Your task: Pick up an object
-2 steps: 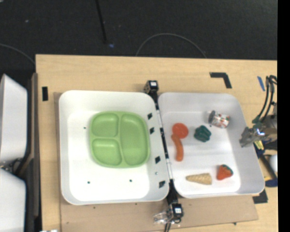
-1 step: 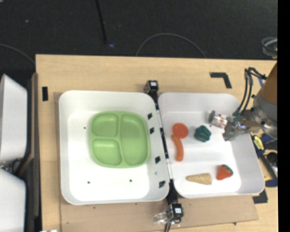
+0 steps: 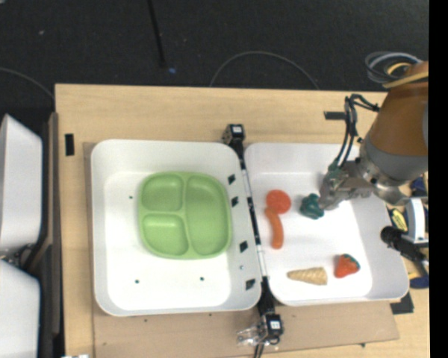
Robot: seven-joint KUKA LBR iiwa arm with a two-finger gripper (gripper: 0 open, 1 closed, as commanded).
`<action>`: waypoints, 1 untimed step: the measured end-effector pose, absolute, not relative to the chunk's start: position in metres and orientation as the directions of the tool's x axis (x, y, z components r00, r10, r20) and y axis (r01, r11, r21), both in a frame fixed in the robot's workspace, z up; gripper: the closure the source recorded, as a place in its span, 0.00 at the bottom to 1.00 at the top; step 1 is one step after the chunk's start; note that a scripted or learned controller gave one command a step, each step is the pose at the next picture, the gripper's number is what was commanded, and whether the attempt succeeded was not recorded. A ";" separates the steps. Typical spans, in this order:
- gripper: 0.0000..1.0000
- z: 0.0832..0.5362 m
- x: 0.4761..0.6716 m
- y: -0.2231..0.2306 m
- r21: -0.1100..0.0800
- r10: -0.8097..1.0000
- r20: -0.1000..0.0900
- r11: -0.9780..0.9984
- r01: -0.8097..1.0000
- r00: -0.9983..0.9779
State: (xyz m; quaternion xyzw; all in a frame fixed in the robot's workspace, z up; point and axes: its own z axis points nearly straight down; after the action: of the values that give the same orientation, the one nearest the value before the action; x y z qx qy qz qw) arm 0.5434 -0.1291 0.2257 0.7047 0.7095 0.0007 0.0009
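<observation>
Gripper (image 3: pixel 330 194) sits low in the right bin (image 3: pixel 373 293), near its far wall; finger state unclear. Teal object (image 3: pixel 311 206) touches its left tip, compact, axis unclear. Open floor lies below.

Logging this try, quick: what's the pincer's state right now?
Pincer: down in the right bin at the teal object; open or shut cannot be told.

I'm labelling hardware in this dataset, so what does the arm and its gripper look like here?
The arm enters from the view's right: a bulky rounded body with a wide orange band over a grey wrist section. Black cables loop along its side toward the wrist. The gripper is a small grey metallic assembly, too blurred to make out markings or finger detail.
</observation>
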 end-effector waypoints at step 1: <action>1.00 0.238 0.566 -0.087 0.003 1.000 0.000 0.006 1.000 -0.006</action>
State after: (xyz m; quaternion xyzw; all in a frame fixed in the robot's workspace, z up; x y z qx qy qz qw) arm 0.5662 -0.0870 0.2382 0.7049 0.7093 0.0013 0.0011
